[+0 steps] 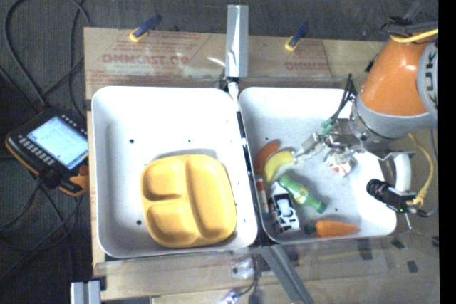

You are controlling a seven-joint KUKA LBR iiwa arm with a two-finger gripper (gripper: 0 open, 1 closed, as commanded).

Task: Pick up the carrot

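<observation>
I observed the grey arm with orange band (399, 85) reaching in from the right, its two-finger metal gripper (317, 144) lowered leftward.

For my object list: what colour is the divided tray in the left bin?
Yellow. The divided tray shows clearly in the camera view, lying in the left bin.

We see the orange carrot (336, 228) hemmed against the right white bin's near wall (335, 239), with the green plastic bottle (301, 196) close beside it.
</observation>
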